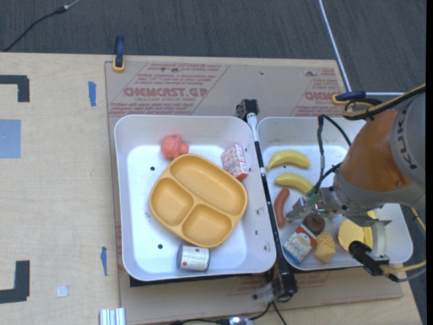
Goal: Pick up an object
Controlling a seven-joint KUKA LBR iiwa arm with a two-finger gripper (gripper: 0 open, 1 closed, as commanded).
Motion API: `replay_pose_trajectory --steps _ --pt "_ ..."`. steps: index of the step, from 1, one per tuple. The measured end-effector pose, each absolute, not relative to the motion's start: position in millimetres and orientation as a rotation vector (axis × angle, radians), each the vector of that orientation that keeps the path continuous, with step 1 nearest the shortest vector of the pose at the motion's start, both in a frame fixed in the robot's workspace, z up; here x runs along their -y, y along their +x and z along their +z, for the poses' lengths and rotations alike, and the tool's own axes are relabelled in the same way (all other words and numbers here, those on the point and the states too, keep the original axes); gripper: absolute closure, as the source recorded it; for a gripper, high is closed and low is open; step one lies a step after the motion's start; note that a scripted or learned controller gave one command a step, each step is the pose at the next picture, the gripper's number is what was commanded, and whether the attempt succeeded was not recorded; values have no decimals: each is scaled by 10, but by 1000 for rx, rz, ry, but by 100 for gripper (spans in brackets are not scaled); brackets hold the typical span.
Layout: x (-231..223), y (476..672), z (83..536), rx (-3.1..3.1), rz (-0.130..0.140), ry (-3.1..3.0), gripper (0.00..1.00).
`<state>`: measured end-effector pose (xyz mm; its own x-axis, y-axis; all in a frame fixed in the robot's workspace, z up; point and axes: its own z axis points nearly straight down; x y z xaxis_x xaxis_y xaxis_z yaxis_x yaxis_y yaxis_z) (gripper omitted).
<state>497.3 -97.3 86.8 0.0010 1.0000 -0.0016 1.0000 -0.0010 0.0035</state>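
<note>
My gripper (302, 212) is low in the right bin (400, 250), reaching in from the right under the orange wrist band. It hovers just above and to the left of a round brown object (314, 223), between that and a red sausage (281, 206). Nothing visibly sits in the gripper. Two yellow bananas (289, 159) (293, 181) lie further back in the same bin. At the front are a blue, white and orange packet (298, 244) and a tan piece (325, 247). A yellow object (351, 233) is partly hidden under the arm.
The left bin (128, 181) holds a yellow divided plate (197, 200), a pink lump (174, 145), a red-and-white carton (234, 160) and a small can (193, 257). A black rod (260, 161) runs along the wall between the bins. Cables trail off the arm at the right.
</note>
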Motion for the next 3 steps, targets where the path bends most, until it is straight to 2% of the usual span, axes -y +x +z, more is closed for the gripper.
replay_pose_trajectory --steps 1,2,3 --pt "975 4983 975 -2214 5 2218 100" --pt "387 4802 1850 -2223 3 2219 100" --pt "922 4796 2058 -2218 0 2220 100"
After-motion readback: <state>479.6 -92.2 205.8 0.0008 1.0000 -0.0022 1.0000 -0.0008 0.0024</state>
